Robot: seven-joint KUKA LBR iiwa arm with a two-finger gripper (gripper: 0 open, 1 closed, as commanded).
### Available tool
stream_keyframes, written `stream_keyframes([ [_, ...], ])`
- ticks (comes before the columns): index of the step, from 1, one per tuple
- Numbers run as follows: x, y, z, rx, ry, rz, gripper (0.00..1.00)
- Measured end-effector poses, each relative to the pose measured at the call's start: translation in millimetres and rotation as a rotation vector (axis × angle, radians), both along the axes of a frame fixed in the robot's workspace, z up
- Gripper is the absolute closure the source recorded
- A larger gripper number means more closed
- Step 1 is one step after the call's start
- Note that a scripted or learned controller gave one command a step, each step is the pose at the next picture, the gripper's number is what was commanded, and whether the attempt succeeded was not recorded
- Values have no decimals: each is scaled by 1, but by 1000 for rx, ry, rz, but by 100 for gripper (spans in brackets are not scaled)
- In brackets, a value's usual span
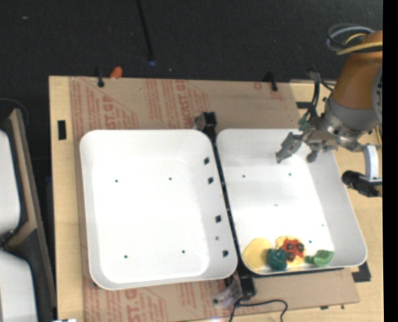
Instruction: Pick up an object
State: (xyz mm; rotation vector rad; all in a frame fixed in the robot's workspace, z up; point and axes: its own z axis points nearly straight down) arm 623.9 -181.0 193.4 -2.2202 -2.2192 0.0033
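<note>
Several small objects lie bunched at the near edge of the right bin (333, 186): a pale yellow disc (255, 251), a teal piece (276, 259), a red and orange toy (292, 247) and a green piece (321, 256). My gripper (298, 150) hangs over the far right part of that bin, well away from the pile. Its two fingers stand apart with nothing between them.
The left bin (91, 180) sits beside the right one on a brown cardboard sheet (152, 102). Black clips (207, 121) mark the seam between the bins. A white object (1, 180) stands at the far left, off the bench.
</note>
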Motion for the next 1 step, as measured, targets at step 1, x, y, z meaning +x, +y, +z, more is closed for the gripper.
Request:
stream_keyframes([
  [1, 2, -1, -62, 0, 1, 0, 0],
])
